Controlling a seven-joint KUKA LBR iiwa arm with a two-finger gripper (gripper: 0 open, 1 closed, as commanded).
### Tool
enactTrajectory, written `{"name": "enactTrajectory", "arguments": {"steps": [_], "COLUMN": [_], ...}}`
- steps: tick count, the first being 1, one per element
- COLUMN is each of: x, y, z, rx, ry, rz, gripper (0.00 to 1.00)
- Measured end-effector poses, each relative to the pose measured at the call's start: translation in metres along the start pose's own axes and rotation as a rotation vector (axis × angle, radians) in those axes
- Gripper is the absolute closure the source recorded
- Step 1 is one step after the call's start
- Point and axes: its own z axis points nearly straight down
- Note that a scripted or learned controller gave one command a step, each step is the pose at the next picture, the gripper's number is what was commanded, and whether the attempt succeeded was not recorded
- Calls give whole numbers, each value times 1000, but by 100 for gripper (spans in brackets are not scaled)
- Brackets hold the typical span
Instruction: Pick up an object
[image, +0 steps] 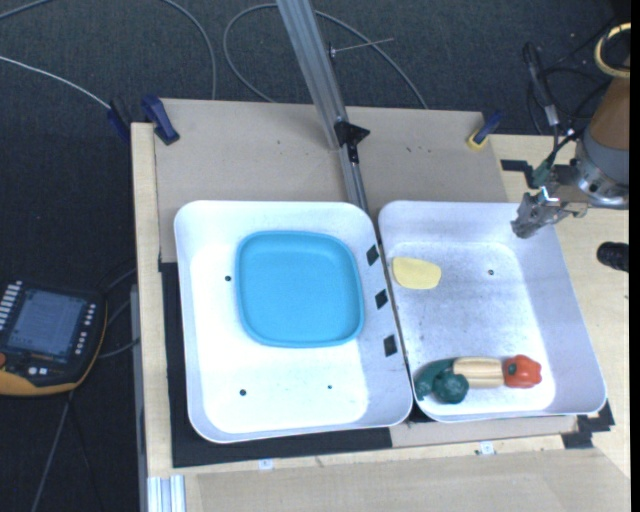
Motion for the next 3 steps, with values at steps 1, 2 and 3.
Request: {"name": "enactTrajectory", "arguments": {"steps": [1, 2, 3], "x": [0, 53, 102], "y": [1, -5, -19], "z": [-25, -20, -13], "rx": [2, 4, 5], "ry": [1, 2, 2], "rz": [0, -4, -4], "gripper": [100, 100, 100]}}
